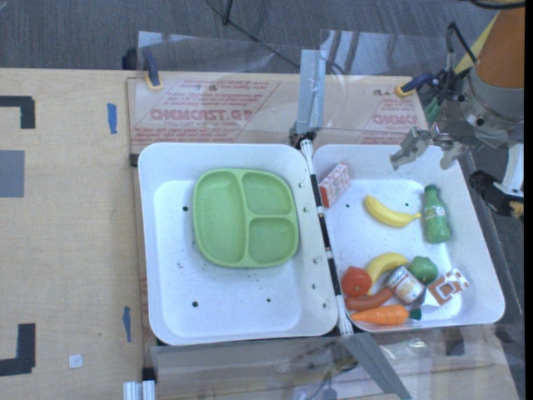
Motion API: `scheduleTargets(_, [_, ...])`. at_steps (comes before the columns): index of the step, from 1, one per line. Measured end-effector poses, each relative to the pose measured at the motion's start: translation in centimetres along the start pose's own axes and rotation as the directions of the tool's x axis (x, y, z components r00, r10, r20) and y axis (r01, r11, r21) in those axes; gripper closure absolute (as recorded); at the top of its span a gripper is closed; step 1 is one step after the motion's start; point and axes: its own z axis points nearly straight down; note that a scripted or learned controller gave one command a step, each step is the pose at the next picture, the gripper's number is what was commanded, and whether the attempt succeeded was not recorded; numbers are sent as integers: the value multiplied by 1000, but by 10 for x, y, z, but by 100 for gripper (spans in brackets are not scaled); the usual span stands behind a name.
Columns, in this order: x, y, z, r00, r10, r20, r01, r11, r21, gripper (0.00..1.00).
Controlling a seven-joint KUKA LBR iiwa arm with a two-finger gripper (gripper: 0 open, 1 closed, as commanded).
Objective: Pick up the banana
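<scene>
A yellow banana (390, 213) lies in the right bin (487, 261), near its middle, curved with its ends pointing left and right. A second yellow banana (385, 264) lies lower in the same bin, partly under other toy food. My gripper (430, 151) hangs over the far edge of the right bin, up and to the right of the first banana. Its two fingers stand spread apart with nothing between them.
In the right bin also lie a green bottle (435, 214), a small red and white box (334, 182), a tomato (356, 282), a carrot (382, 315), a can (405, 284), a green pepper (424, 268) and a carton (447, 287). A green divided plate (246, 217) sits in the left bin (166, 298).
</scene>
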Motion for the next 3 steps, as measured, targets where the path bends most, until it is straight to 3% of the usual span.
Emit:
scheduleTargets(1, [-2, -34, 159, 985, -173, 1, 173, 985, -1, 0])
scheduleTargets(2, [-11, -19, 193, 983, -184, 2, 184, 983, -8, 0])
scheduleTargets(3, [-14, 55, 195, 963, -269, 4, 269, 963, -6, 0])
